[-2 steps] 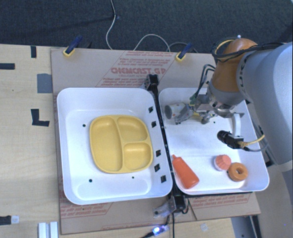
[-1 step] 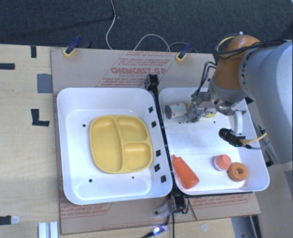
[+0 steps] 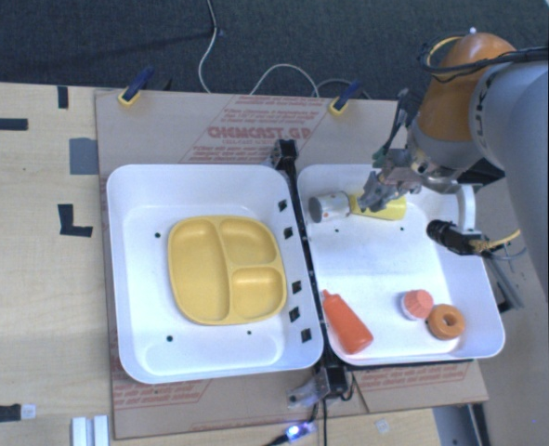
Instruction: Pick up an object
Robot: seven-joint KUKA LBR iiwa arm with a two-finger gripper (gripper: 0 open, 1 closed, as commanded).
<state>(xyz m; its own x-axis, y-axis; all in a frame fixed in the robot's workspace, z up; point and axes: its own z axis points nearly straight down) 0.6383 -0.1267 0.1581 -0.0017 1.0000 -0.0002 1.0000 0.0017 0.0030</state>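
Two white bins sit on cardboard over a wooden bench. The gripper (image 3: 383,193) is low in the right bin (image 3: 385,268), over a yellow block (image 3: 392,211); grip state undeterminable. Approach step, judged; next calls for a secure close and lift.

Right bin (image 3: 460,291) centre free; orange bottle (image 3: 346,323), donut (image 3: 446,321) crowd near edge.
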